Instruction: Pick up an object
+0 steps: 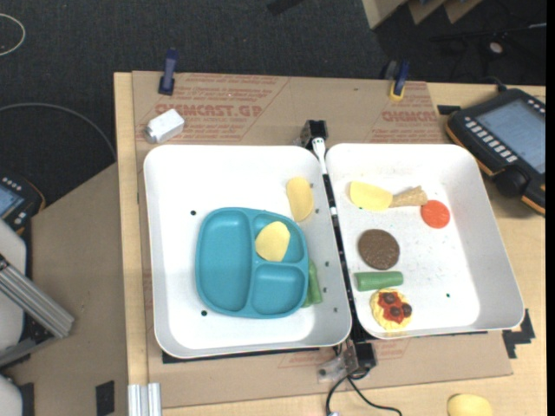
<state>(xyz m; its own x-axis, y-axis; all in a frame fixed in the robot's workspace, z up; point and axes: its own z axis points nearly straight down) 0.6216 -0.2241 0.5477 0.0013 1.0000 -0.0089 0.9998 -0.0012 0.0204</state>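
Leftward, best to skip the pale yellow piece lying in the teal compartment plate: awkward walls. Better to aim for the right white bin, where the brown round patty and orange-red disc lie apart, clear for a descent. Gripper out of view, state unknown.

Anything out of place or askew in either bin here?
One oddity: a green piece is wedged between the blue divided plate and the left bin's right wall, mostly hidden. Other items lie flat. The arm is out of view.
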